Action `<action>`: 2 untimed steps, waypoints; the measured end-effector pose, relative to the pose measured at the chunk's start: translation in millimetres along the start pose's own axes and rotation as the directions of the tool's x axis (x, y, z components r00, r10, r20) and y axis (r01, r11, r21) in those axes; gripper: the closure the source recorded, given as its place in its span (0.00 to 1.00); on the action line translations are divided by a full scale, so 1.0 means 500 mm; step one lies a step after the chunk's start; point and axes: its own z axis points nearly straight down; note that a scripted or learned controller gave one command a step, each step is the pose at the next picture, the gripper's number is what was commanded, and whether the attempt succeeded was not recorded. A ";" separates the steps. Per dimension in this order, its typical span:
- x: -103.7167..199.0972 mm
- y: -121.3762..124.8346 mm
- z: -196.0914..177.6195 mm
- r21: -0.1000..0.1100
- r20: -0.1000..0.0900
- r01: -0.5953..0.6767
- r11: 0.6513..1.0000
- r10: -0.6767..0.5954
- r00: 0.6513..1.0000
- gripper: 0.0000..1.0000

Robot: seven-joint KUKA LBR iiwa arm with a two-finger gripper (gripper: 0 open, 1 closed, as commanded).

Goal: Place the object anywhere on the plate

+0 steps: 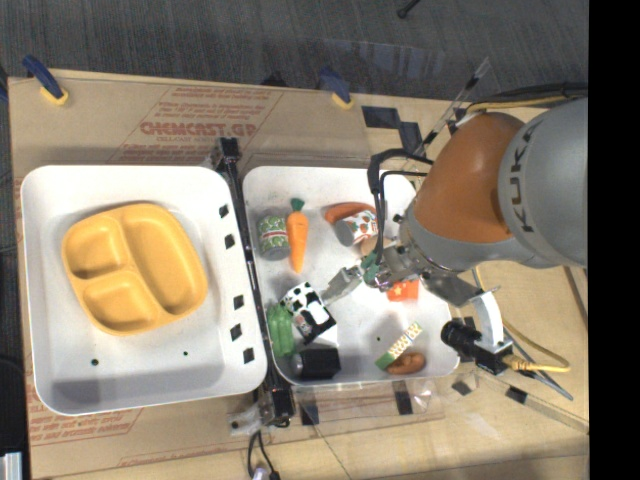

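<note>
Cardboard-covered bench (300, 108) carries two shallow white plastic bins side by side, with the grey KUKA arm (520, 193), orange-banded above the wrist, reaching in from the right. One bin, the left white bin (60, 368), holds a single yellow plastic plate (132, 266) with three compartments, set slightly askew. Its neighbour, the right white bin (300, 183), holds the loose items: one orange toy carrot (297, 236) with a green top, its long axis running roughly up and down the view, leaf end pointing to the far rim; one green-and-white round can (272, 233) just beside the carrot's left; one red-brown oval piece (345, 211) near the far wall; one black-and-white patterned block (306, 308); one green piece (279, 330) touching it; one dark grey box (318, 362) near the front rim; and one small brown-and-yellow packet (402, 351). The pincer (352, 278) hangs low over the middle of the right bin, pointing leftward, with a small orange object (403, 290) beside its body; whether its fingers are apart or closed cannot be told.
</note>
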 end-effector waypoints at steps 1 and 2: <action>0.000 0.000 0.000 0.000 0.000 0.000 1.000 0.000 1.000 0.00; -0.063 -0.025 0.098 -0.001 0.002 0.703 0.711 -0.703 0.711 0.00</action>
